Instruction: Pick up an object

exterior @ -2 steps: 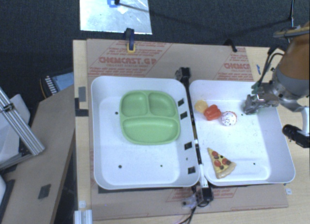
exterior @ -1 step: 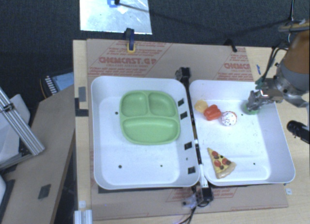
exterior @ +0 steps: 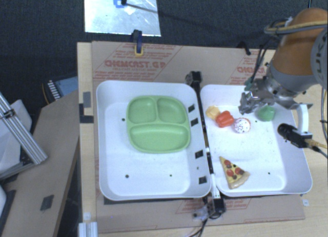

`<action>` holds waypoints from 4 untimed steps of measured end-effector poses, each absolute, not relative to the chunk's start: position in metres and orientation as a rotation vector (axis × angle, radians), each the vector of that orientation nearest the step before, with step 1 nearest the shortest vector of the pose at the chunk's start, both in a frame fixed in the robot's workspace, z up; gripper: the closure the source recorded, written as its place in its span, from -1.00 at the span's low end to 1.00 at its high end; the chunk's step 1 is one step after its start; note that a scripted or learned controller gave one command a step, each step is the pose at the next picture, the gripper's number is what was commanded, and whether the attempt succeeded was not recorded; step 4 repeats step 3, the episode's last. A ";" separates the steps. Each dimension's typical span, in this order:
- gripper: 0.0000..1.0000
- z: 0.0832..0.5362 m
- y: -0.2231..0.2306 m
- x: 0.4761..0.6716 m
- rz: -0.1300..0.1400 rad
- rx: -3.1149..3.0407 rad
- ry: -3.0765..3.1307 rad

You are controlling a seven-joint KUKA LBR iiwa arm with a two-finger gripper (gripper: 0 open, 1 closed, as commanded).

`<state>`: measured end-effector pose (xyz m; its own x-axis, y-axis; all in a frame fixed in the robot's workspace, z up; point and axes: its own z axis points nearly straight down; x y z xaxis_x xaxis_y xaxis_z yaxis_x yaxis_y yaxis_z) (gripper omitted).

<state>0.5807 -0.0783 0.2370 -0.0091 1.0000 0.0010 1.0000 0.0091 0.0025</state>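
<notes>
**Five objects in the right bin, one tray in the left**

You have two white bins side by side. The left bin (exterior: 110, 179) holds one green divided tray (exterior: 158, 124). The right bin (exterior: 287, 179) holds five objects: one yellow piece (exterior: 212, 111), one red piece (exterior: 224, 120), one pink-and-white ball (exterior: 242, 125), one green piece (exterior: 266, 113) and one pizza slice (exterior: 234, 172). Your gripper (exterior: 248, 103) sits over the right bin's far side, between the red piece and the green one; you cannot tell how its jaws stand
</notes>
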 end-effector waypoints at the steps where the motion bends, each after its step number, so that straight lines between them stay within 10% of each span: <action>1: 1.00 0.224 -0.027 0.601 0.003 2.211 2.230; 4: 1.00 0.237 0.085 0.638 0.007 2.211 2.230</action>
